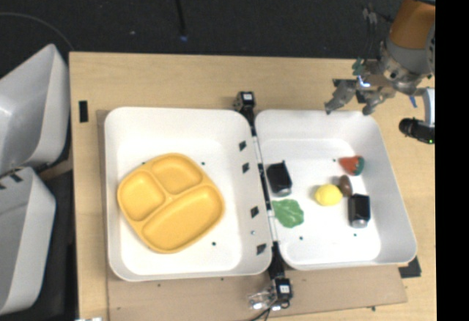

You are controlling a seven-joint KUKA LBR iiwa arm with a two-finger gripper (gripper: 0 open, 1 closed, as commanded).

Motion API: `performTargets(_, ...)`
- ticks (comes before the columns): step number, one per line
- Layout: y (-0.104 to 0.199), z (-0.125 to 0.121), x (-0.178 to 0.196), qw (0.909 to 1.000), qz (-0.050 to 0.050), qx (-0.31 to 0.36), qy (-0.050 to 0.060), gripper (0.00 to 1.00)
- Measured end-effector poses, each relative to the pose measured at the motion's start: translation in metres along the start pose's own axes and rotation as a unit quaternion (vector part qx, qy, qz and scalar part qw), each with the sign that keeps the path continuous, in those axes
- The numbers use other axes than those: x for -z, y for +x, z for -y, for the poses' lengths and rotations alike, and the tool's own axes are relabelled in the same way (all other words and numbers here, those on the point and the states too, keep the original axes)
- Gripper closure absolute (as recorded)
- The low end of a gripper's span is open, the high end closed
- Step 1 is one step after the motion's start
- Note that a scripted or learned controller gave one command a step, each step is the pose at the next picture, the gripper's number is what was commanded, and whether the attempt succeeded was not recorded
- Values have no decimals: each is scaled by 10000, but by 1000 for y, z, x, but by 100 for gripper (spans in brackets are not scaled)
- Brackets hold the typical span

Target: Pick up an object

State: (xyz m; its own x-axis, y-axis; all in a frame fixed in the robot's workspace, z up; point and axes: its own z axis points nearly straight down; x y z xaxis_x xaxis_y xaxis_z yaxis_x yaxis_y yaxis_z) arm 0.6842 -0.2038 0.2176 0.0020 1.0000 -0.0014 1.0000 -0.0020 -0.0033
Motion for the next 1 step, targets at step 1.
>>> performTargets(1, -1, 4, -43, 10000, 0, -8, -6, 0)
